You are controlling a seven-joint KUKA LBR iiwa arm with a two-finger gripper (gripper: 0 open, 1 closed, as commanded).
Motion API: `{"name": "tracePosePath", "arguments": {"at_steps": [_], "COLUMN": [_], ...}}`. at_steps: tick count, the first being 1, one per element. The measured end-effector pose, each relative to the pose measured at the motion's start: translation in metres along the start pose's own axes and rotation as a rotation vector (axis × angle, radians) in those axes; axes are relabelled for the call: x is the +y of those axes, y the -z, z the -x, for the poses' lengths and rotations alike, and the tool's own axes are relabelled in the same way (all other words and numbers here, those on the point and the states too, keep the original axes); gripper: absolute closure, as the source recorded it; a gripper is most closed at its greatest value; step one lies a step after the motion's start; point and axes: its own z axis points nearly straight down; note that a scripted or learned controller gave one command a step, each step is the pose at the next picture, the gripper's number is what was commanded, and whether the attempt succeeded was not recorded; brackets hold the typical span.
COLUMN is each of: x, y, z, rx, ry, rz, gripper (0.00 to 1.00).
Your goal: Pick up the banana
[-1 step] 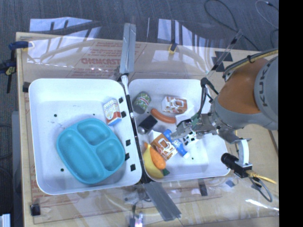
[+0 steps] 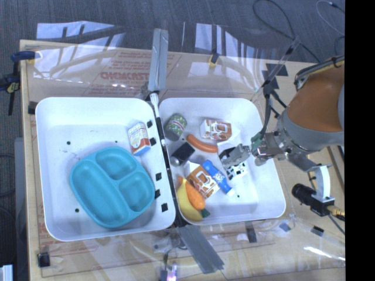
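One banana (image 2: 186, 198), one carrot (image 2: 196, 198), two bins (image 2: 53, 122)

The bench (image 2: 88, 69) is a flat tan surface covered with a clear, glossy sheet that reflects light. Two shallow white bins rest directly on it, side by side and touching along their inner walls. The left bin (image 2: 53, 116) occupies the 9 o'clock side; the right bin (image 2: 266, 198) occupies the 3 o'clock side. A grey bar (image 2: 157, 60) extends from the junction of the bins toward 12 o'clock. A blue clamp (image 2: 20, 56) grips the bench edge at 10 o'clock.
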Motion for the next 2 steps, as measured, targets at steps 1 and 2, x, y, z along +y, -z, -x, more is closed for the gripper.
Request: {"name": "tracePosePath", "arguments": {"at_steps": [1,2], "x": [0.000,0.075], "y": [-0.132,-0.168], "z": [-0.027,-0.038], "rx": [0.001,0.000], "ry": [0.043,0.368], "rz": [-0.005,-0.001], "gripper": [0.00,0.00]}}
